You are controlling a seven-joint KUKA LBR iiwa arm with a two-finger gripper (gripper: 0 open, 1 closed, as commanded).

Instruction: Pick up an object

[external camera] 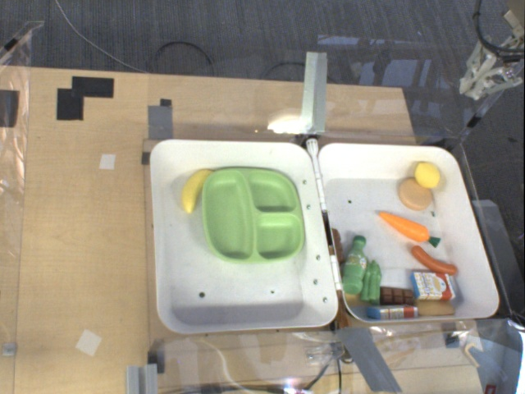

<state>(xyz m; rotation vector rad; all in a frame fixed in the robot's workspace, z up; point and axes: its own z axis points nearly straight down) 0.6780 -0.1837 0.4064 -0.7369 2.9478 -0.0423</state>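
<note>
The right bin (365,167) holds several toy foods: a yellow lemon (426,174), a tan round bun (415,194), an orange carrot (404,226), a red sausage (433,260), a green bottle (354,263), a small carton (431,286) and a chocolate bar (397,296). In the left bin (176,290) lie a green divided plate (250,213) and a banana (193,191) touching its left side. My gripper (490,72) hangs at the top right, beyond the far right corner of the right bin and well away from every object.
A metal post (314,93) stands behind the seam between the bins. Cables (496,15) hang near the gripper. Bare wooden bench (74,245) stretches to the left of the bins.
</note>
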